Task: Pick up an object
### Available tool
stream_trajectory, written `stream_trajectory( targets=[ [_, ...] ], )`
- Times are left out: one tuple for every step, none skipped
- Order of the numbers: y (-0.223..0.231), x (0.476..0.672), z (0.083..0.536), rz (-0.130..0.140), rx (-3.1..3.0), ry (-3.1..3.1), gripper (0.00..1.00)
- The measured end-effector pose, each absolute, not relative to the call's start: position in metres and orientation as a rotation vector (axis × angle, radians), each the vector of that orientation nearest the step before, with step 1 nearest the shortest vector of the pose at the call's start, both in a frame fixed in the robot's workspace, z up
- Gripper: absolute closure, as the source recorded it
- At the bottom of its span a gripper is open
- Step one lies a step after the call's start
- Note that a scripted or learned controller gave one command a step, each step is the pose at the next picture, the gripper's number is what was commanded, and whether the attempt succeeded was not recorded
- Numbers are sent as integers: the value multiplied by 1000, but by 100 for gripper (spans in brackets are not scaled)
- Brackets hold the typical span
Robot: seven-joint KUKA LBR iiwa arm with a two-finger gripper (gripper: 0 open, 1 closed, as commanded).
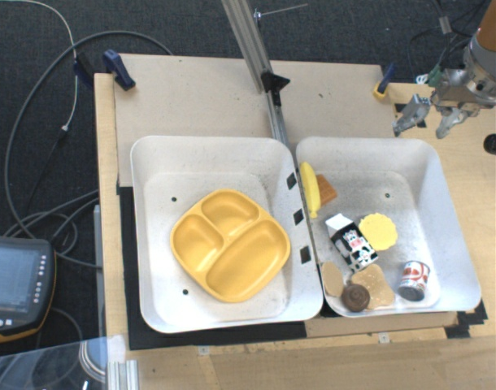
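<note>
Camera view puts the gripper [431,120] at two o'clock, above the right bin's [451,210] far rim, fingers apart and seemingly empty. Nothing is picked yet: the can [413,279], banana [310,188] and other objects lie in that bin.

Glossy yellow plastic divided plate [230,244] sits in a matt, speckled white bin [150,169]; the soda can [413,279] looks shiny metal; pale bench [191,96] looks like matt wood.
</note>
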State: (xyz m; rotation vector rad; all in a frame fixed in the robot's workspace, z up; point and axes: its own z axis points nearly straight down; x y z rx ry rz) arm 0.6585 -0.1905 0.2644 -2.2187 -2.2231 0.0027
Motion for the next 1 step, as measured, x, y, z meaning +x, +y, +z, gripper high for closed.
stream_trajectory(
  targets=[
    [-179,652,212,5,-2215,-2220,0]
  ],
)
